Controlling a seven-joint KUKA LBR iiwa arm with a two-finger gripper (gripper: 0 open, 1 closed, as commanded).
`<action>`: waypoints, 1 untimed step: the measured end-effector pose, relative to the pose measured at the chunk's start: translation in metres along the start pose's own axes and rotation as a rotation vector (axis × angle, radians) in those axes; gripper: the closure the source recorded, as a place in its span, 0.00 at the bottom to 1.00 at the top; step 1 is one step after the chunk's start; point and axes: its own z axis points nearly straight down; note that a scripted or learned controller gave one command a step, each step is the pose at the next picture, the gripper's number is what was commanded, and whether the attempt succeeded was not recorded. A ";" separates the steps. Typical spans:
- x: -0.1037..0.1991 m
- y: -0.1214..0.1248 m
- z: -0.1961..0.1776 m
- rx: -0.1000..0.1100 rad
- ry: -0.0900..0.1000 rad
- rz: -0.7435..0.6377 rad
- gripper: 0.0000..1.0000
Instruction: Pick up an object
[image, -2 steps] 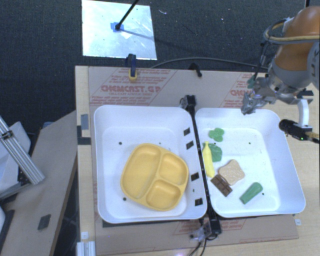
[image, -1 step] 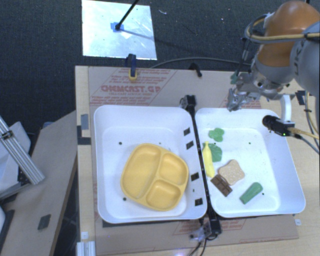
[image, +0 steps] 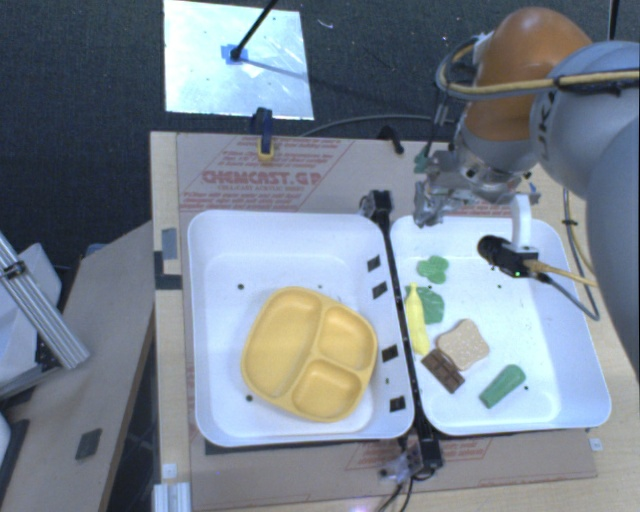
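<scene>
While my claw (image: 432, 212) hovers over the right bin's (image: 570, 300) far-left corner, fingers' spread unreadable, I'm at the approach step: toast slice (image: 463, 344) lies nearer me, so next comes lining up and descending.

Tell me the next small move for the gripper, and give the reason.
Probably bring the gripper forward and down toward the upper green piece, the nearest item. The gripper sits at the back rim of the right bin, above the objects, with nothing seen in it. The bread slice, brown piece and green block lie farther off.
</scene>
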 end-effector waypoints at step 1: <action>0.055 0.011 -0.006 -0.003 0.000 0.000 1.00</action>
